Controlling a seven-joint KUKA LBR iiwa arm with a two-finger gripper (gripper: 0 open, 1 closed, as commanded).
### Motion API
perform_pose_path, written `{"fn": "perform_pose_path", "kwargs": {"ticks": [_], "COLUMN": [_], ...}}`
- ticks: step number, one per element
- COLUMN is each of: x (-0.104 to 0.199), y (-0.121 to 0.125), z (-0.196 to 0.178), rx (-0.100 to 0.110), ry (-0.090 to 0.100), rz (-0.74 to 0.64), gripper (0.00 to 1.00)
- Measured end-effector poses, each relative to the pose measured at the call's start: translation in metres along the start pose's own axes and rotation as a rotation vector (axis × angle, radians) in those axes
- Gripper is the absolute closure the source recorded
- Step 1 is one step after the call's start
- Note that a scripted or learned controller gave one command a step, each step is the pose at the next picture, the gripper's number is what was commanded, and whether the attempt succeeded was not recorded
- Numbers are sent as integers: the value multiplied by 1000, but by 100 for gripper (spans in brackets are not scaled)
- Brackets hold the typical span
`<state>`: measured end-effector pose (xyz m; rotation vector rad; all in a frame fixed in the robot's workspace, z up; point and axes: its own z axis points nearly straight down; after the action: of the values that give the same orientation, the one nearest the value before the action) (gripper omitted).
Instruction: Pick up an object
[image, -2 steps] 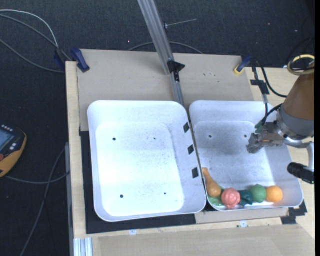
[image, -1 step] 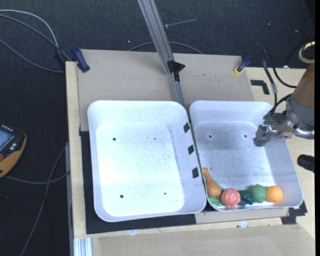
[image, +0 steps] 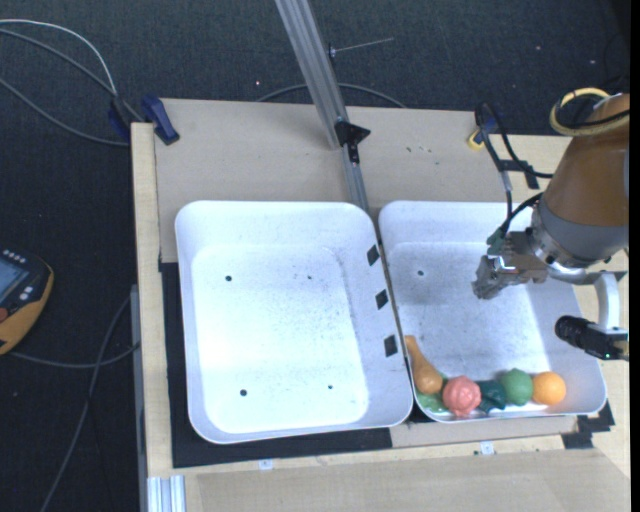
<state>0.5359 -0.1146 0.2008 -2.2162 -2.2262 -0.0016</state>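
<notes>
Arm: the grey arm with its orange band (image: 592, 170) reached in over the far right part of the right bin (image: 440, 225).
Hand: the hand (image: 487, 281) hung above the bare floor of the right bin, toward the bin's far half, well apart from the objects along its near wall.
Hand state: it could not be told whether the fingers were apart or together; nothing was seen between them.
Objects: all lay in a row against the near wall of the right bin.
Orange piece: a long orange piece (image: 423, 368) lay tilted at the near left corner of the right bin.
Pink ball: a pink ball (image: 461, 395) sat just beside the orange piece, touching it.
Green ball: a green ball (image: 516, 385) rested further along the right bin's near wall.
Orange ball: an orange ball (image: 549, 388) sat just beside the green ball, near the right bin's near right corner.
Left bin: the left bin (image: 200, 225) stood touching the right bin on the bench (image: 250, 150).
</notes>
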Motion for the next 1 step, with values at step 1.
{"fn": "perform_pose_path", "kwargs": {"ticks": [1], "x": [47], "y": [-6], "z": [-11], "rx": [-1], "ry": [0], "rz": [0], "gripper": [100]}}
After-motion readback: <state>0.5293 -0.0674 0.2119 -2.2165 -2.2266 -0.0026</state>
